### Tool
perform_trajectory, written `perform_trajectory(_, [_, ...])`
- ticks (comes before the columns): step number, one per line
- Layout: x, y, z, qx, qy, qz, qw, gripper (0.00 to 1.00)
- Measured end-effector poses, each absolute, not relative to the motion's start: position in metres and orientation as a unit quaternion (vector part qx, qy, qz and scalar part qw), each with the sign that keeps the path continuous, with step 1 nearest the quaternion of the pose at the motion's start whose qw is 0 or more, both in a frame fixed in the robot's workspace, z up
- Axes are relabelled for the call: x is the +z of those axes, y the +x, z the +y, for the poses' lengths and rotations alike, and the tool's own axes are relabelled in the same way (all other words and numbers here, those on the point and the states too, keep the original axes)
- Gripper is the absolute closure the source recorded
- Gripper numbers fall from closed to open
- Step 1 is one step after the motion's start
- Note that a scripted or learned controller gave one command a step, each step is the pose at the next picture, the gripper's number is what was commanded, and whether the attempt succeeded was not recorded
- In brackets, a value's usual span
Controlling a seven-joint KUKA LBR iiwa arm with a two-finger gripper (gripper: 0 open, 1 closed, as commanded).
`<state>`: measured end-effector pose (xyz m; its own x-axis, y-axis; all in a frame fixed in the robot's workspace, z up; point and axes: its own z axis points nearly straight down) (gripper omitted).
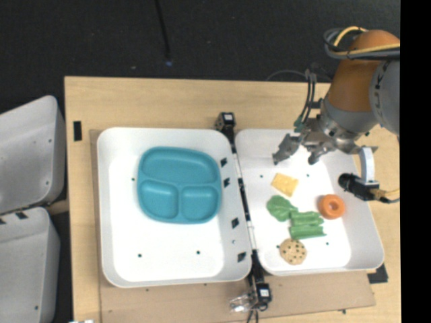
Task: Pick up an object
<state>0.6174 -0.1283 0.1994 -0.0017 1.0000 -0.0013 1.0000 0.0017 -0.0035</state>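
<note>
My gripper (296, 155) hangs open over the back of the right bin (262, 147), with nothing between its two fingers. Just below and slightly left of it lies a yellow cheese wedge (285, 184). A green leafy piece (280, 206) and a green block (307, 225) lie nearer the middle of that bin. An orange ring (331, 206) sits to their right. A speckled cookie (293, 251) rests close to the bin's front edge.
The left bin (114, 247) holds a teal divided plate (179, 184). A row of black clips (239, 200) runs along the seam between the bins. The wooden bench (168, 99) surrounds both bins.
</note>
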Motion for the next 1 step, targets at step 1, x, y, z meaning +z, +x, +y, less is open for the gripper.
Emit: perform_trajectory(1, [0.1493,0.6123,-0.1387,0.0015,-0.708,-0.706,0.0,0.0])
